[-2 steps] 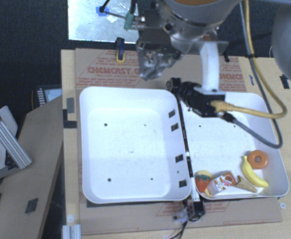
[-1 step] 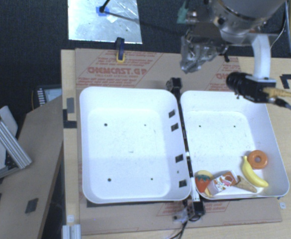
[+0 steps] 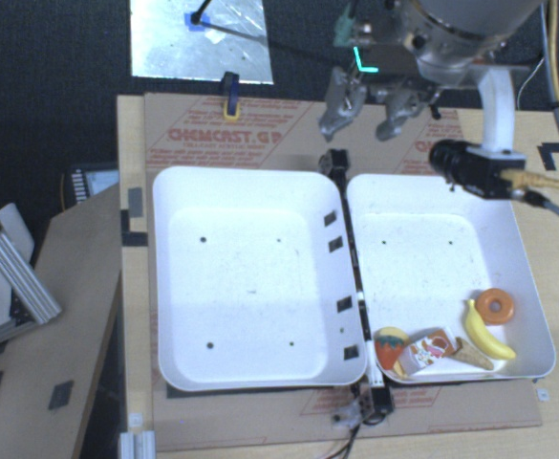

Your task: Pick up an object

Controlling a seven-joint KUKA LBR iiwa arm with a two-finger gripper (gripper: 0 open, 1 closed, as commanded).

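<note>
- Gripper (image 3: 360, 130): hangs over the cardboard (image 3: 260, 134) just behind the far rims of the two bins, roughly in line with the seam between them.
- Fingers (image 3: 334, 122): spread well apart, and nothing is held between them. The tips are clear of both bins.
- Right bin (image 3: 422, 266): all the loose items lie in its near right corner, well apart from the gripper.
- Banana (image 3: 486, 335): yellow, lying at a slant close to the right wall.
- Ring (image 3: 495, 305): orange, just beside the banana's upper end. Contact cannot be confirmed.
- Packet (image 3: 427, 350): white with red print, lying against the near wall.
- Round fruit (image 3: 390, 348): orange-red, touching the packet's left side, close to the seam.
- Cone (image 3: 472, 356): brown, between the packet and the banana's lower end.
- Left bin (image 3: 250, 285): white, set tight against the right bin.
- Clamp (image 3: 230, 98): yellow and dark, at the far edge of the cardboard.
- Metal sheet (image 3: 164, 36): beyond the cardboard, far left.
</note>
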